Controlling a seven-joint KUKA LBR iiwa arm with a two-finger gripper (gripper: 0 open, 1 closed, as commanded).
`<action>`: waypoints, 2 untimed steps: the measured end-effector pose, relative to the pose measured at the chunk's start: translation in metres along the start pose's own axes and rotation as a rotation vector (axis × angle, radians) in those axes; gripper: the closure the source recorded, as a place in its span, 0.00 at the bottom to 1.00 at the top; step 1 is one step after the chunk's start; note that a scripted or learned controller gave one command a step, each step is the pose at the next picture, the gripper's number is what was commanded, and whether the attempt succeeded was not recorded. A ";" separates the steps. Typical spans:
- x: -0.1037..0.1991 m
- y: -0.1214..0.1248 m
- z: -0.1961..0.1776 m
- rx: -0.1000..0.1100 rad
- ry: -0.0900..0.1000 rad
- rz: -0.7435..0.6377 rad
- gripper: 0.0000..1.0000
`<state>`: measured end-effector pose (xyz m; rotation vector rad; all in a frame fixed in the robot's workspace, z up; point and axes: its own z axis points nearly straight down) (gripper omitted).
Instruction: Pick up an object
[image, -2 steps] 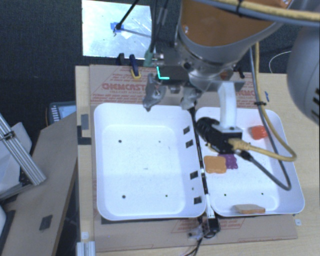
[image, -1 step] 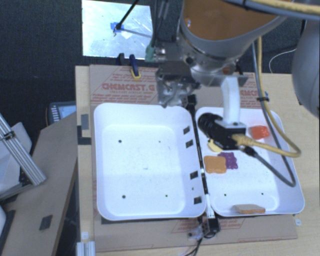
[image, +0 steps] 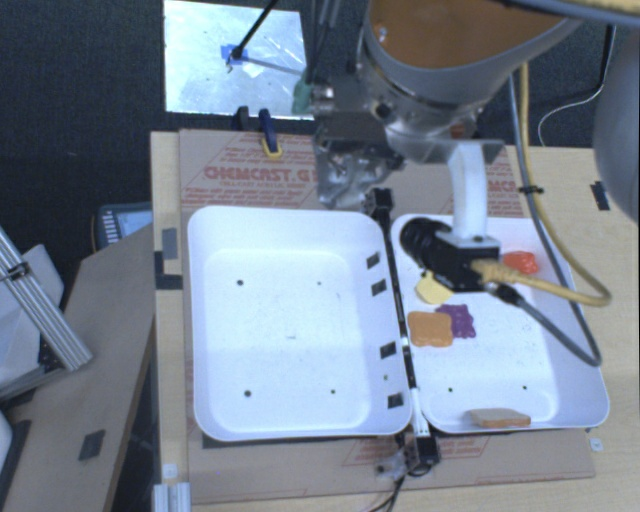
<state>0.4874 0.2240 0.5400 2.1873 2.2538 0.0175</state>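
My gripper (image: 346, 188) hangs over the back rim between the two bins, just behind the left bin (image: 205, 300). In the right bin (image: 575, 385) lie several small things. A pale yellow piece (image: 432, 291) sits near the divider. In front of it is a flat orange piece (image: 430, 329), and a purple piece (image: 461, 319) touches that one's right side. An orange-red thing (image: 520, 263) rests near the bin's back right. A tan block (image: 497, 418) lies along the front wall. Nothing shows between the gripper's tips.
Both bins stand on a cardboard sheet (image: 240, 170). A blue and yellow clamp (image: 270, 135) grips its back edge. A shiny foil panel (image: 235, 55) lies behind the bench. A yellow cable (image: 560, 290) loops over the right bin.
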 end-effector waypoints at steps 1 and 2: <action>0.000 0.000 0.000 0.001 -0.001 -0.002 0.00; 0.000 0.000 0.000 0.001 -0.001 -0.002 0.00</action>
